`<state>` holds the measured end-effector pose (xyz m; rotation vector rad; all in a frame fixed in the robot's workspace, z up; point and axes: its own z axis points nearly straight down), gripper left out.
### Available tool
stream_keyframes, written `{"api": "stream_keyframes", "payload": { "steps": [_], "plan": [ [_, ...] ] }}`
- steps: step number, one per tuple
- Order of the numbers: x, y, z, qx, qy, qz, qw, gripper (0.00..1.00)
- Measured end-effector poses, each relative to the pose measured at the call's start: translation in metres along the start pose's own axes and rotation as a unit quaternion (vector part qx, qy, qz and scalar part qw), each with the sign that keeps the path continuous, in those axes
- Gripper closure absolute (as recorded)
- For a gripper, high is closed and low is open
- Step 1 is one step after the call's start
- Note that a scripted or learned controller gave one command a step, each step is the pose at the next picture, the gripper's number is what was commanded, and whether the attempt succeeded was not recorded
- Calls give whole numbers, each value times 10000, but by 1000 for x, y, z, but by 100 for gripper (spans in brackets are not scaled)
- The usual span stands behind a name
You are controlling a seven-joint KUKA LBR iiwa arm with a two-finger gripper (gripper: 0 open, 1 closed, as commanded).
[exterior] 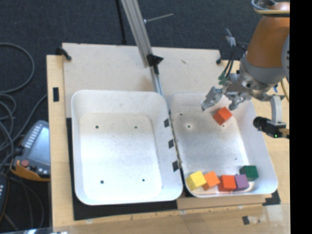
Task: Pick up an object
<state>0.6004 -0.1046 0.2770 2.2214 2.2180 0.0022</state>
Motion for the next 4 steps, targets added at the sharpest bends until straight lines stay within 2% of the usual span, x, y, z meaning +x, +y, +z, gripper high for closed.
{"api": "stream_keyframes", "payload": {
  "steps": [1, 2, 3, 4],
  "plan": [
    [-17, 31, 1, -2, -4, -1, 10000, 0],
    [-17, 31, -11, -5, -9, -16, 10000, 100],
    [-108, 5, 83, 51, -13, 29, 10000, 100],
    [-105, 9, 66, -13, -17, 0, 10000, 100]
  ]
}}
